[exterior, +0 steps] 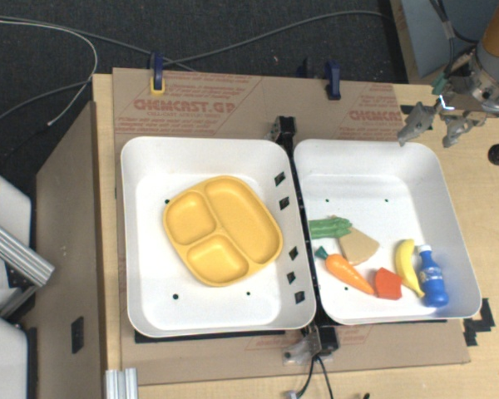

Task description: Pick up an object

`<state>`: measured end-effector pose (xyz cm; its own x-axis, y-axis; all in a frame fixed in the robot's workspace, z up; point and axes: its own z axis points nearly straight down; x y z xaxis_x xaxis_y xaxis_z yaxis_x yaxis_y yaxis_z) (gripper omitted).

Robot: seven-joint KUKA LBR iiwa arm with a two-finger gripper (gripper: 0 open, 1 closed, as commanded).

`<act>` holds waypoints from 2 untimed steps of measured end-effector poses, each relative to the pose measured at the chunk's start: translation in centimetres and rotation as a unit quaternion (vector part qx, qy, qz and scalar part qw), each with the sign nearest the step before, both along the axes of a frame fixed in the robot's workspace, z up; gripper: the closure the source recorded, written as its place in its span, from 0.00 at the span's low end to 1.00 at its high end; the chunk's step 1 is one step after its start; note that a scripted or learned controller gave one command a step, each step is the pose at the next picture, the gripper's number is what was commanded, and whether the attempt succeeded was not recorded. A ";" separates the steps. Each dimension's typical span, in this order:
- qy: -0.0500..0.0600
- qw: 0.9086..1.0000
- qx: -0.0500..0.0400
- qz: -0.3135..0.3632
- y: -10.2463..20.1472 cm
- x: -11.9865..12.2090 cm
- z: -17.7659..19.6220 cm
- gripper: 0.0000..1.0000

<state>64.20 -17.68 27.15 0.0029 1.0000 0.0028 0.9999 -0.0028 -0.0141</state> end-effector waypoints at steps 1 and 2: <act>-0.007 1.000 -0.001 0.002 0.1 0.2 0.9 0.00; -0.005 1.000 -0.001 0.001 -0.2 -0.7 -4.5 0.00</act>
